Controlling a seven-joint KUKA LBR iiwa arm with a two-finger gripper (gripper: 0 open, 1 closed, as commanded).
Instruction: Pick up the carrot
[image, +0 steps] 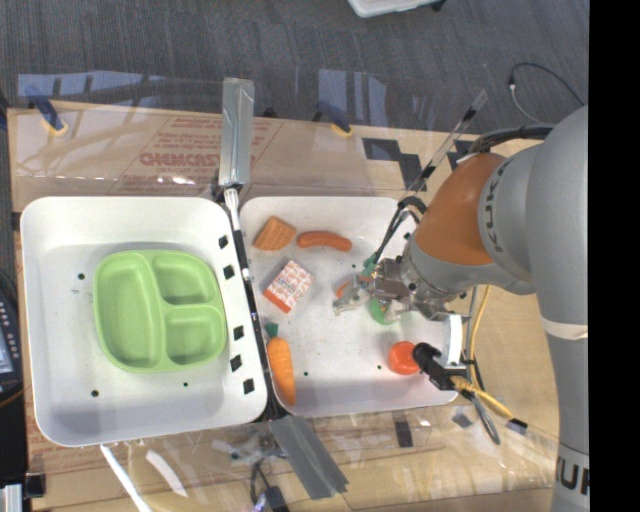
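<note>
Grey carpet behind; counter (90, 120) under clear sheeting, bearing two white bins side by side.

Left bin (50, 400): one green tray (160, 310) with three compartments.

Right bin (330, 395): carrot (282, 370), lying lengthwise against the near left wall, beside the divider. Also a tan wedge (274, 235), a sausage (324, 241), a small red-and-white box (288, 286), a red-orange piece (403, 358) and something green (381, 310) just under my tool.

Tool (360, 292): low over the middle right of this bin, near the green thing and a small orange bit. Whether it is open or closed I cannot tell; the parts blur against the clutter below.

Step in hand, as I judge it: approach, not yet grasp. The carrot lies well apart from my tool, toward the near left corner, untouched.

Next move calls for: travel across the bin to the carrot, then a descent that minds the wall it lies against, which leaves little room on that side.

Hidden or unclear: my wrist covers part of the bin's right side; the green thing is possibly a toy vegetable, but too covered to name.
</note>
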